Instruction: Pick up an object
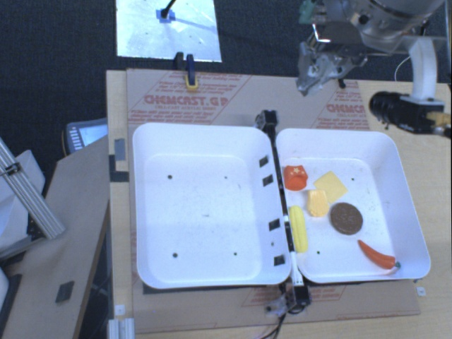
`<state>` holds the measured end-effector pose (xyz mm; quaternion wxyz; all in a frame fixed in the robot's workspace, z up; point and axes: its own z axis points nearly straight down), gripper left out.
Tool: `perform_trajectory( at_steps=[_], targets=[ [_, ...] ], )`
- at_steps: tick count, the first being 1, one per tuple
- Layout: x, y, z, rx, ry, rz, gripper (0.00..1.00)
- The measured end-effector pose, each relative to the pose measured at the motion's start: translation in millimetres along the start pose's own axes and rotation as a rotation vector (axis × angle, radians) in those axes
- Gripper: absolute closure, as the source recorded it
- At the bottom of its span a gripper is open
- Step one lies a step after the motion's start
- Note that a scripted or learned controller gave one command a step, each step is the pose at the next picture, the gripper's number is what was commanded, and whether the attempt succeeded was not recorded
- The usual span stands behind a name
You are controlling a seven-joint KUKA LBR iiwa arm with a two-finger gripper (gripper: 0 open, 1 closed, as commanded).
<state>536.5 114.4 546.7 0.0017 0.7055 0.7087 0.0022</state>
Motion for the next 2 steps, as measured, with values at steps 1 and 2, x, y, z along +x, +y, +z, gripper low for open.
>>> perform_trajectory(
  at_steps=[1, 2],
  targets=[
    [0, 0, -11, -0.003, 0.001, -0.002, 1.00],
    [0, 1, -23, -0.005, 0.001, -0.004, 1.00]
  ],
)
